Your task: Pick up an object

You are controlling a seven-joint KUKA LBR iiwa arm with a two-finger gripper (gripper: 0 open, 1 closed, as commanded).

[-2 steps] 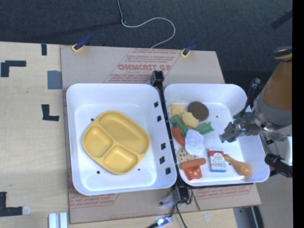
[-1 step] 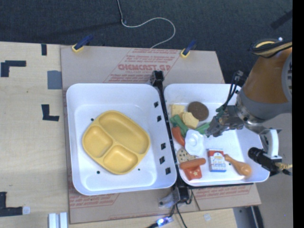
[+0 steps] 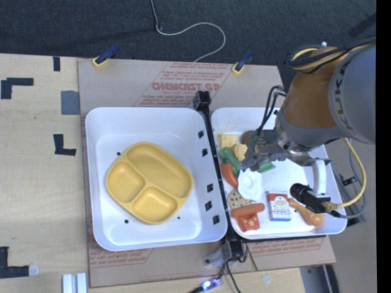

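In the camera view, the end effector (image 3: 254, 157) is low over the far-left part of the right bin (image 3: 287, 233). Its body hides the tips, so you cannot tell whether it is open or closed, and nothing shows as gripped.

The nearest candidate is the white round piece (image 3: 249, 184), just near of the end effector and beside the orange carrot-like piece (image 3: 230, 176). It looks like a light, stiff toy with a smooth, probably slippery skin. Take it across its narrow middle, because a grip near an edge would likely squirt it aside.

The right bin is crowded:
- A yellow piece (image 3: 228, 141) and a green piece (image 3: 231, 157) lie along the left wall.
- A speckled biscuit (image 3: 234, 198) and a red piece (image 3: 248, 216) sit nearer.
- A small printed box (image 3: 279, 206) lies right of those, with a brown-orange piece (image 3: 307, 214) beyond it.

Several of these touch, so expect neighbours to shift when you close.

The left bin (image 3: 98, 122) holds one yellow divided plate (image 3: 149, 182), lying flat, with nothing in its compartments. It is wide and shallow, so only its rim offers a hold. Both bins rest on a cardboard sheet (image 3: 177, 88) on the surface (image 3: 30, 176).
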